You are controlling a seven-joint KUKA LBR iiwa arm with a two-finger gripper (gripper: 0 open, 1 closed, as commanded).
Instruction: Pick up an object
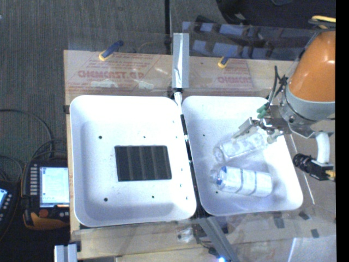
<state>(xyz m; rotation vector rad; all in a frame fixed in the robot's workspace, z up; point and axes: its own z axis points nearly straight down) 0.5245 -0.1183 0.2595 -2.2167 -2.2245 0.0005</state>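
Gripper (pixel 260 125) blurs into the clear bottle (pixel 241 145); grasp unclear.

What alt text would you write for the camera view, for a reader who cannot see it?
The gripper reaches into the right bin beside a clear bottle, with a white bottle lying nearer. The left bin holds a dark ridged block.

board (pixel 117 72) | red print — partly legible, "CHEMCAST" | second red label unreadable

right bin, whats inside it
In the right bin: a white plastic bottle lying on its side and a clear bottle above it, with the gripper at its far end. The arm hides the bin's right corner.
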